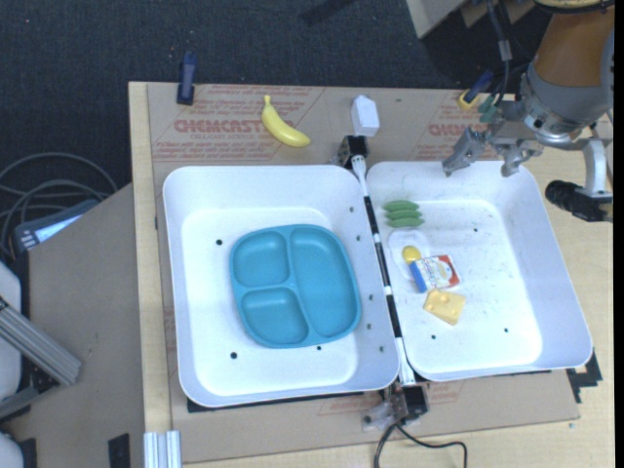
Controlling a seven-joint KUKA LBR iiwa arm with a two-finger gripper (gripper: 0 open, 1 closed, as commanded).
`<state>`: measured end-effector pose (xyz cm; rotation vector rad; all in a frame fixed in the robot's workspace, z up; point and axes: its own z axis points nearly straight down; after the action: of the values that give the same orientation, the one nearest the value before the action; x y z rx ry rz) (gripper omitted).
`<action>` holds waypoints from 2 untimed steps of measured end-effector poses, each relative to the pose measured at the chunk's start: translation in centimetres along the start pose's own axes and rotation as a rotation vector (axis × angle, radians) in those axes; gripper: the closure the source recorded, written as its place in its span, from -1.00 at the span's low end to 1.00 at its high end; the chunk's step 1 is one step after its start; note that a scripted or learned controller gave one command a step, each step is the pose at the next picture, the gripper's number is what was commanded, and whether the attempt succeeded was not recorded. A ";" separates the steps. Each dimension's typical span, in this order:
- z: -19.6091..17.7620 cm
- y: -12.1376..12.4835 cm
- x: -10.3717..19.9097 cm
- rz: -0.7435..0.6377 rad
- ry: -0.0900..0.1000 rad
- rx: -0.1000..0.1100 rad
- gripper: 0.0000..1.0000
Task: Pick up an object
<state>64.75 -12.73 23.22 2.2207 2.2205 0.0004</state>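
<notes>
Open floor in the right bin, crowding along its left side

The right bin [546,291] is left bare across its middle and right, where a descent would be unobstructed. Its left side is taken up by a green pod [402,213], a small packet [430,270] and a yellow wedge [446,307], set close together near the dividing wall. The left bin [195,261] is largely covered by a blue divided plate [292,286]; bare floor is left around it.

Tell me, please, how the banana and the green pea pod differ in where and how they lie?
The banana is yellow and curved; the green pea pod is green and straighter. The banana lies on the cardboard outside the bins; the pea pod lies inside the right bin. Both lie flat, apart from the hand.
</notes>
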 end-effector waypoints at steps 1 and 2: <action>8.1 -2.8 2.4 0.000 0.001 0.003 -1.00; 14.8 -5.1 3.5 0.001 0.001 0.002 -1.00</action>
<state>59.68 -9.24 8.45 2.2232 2.2216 -0.0006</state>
